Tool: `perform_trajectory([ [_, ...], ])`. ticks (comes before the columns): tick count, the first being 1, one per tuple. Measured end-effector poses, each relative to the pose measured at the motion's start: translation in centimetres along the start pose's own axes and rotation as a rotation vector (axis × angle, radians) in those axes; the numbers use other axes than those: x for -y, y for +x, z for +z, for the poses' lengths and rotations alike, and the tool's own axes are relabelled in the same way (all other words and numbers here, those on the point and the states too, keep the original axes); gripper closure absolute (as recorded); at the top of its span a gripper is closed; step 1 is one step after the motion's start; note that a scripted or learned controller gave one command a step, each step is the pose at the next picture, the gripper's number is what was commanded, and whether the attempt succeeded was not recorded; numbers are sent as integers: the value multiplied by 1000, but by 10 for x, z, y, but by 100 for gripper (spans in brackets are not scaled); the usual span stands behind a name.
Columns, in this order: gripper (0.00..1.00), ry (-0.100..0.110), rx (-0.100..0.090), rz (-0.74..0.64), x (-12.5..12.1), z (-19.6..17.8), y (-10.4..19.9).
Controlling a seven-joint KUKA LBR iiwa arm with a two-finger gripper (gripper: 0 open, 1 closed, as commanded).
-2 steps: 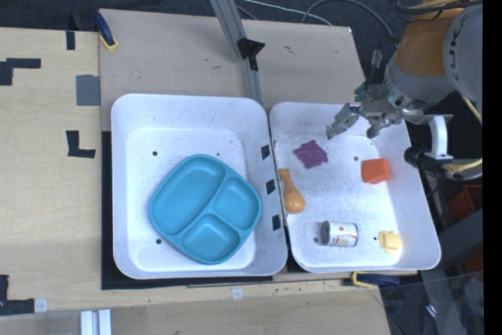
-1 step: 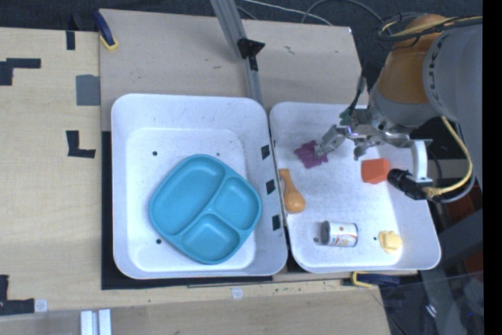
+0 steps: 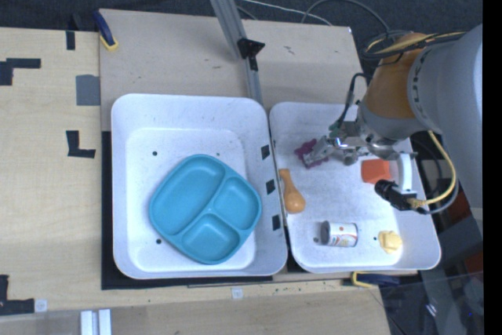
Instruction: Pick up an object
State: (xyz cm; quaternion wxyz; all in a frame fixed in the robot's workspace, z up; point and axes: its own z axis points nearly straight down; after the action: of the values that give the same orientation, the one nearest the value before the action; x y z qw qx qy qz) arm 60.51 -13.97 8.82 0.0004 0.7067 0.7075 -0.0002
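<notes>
Looking down at a slant on two shallow white bins set side by side, the left bin [image 3: 125,169] holding a sky-blue divided plate [image 3: 205,208] with three smooth moulded compartments. The right bin [image 3: 423,251] holds the small things worth picking. The grey arm with its orange band reaches in from the right, and its gripper [image 3: 318,155] sits low over the upper part of the right bin. A small purple object [image 3: 306,147] lies right at the fingertips, touching or nearly so; whether the fingers are apart or closed on it cannot be told (the metal wrist hides the gap).

The relation that matters: the nearest other object, an orange spoon-like piece [image 3: 291,192], lies just below and slightly left of the gripper, its long axis running top to bottom along the bin's left wall. It looks like smooth, glossy plastic with a rounded bowl.

Further down lies a small white can [image 3: 339,234] on its side, cylindrical with a printed label, its axis left to right. A small yellow rounded toy [image 3: 389,241] sits near the lower right corner. A flat orange block [image 3: 375,170] lies beside the wrist.
</notes>
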Motion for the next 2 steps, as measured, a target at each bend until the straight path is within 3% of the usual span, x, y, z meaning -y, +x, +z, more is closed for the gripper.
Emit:
perform_trajectory([
  [1,100,-2,-1,-2,-1,-12,1],
  [2,100,-3,0,-1,-11,-62,0],
])
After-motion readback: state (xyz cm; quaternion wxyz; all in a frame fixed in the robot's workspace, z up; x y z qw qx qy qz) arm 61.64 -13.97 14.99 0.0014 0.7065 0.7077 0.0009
